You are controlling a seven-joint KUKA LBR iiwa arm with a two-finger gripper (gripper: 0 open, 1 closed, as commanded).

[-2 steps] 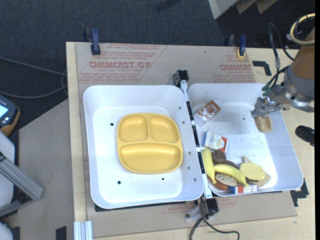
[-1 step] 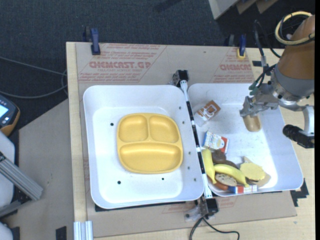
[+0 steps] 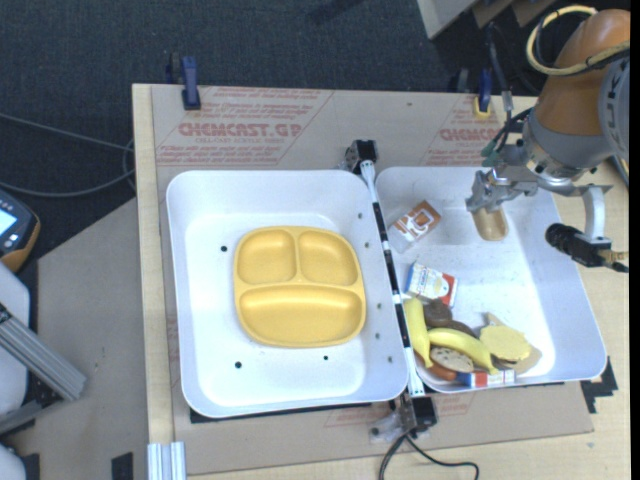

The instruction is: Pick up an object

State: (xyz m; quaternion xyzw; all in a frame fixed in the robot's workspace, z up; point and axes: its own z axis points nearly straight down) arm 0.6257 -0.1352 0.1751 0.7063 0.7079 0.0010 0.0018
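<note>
Two bins, one plate, a small heap of oddments.

Counted on the bench: two shallow white bins side by side, the left bin and the right bin. One yellow divided plate, with three compartments, in the left. In the right: one small brown-and-white packet, one red-and-white carton, one tan block just under the gripper, one banana. Beside the banana a heap of play food, pieces overlapping, number not to be told.
</note>
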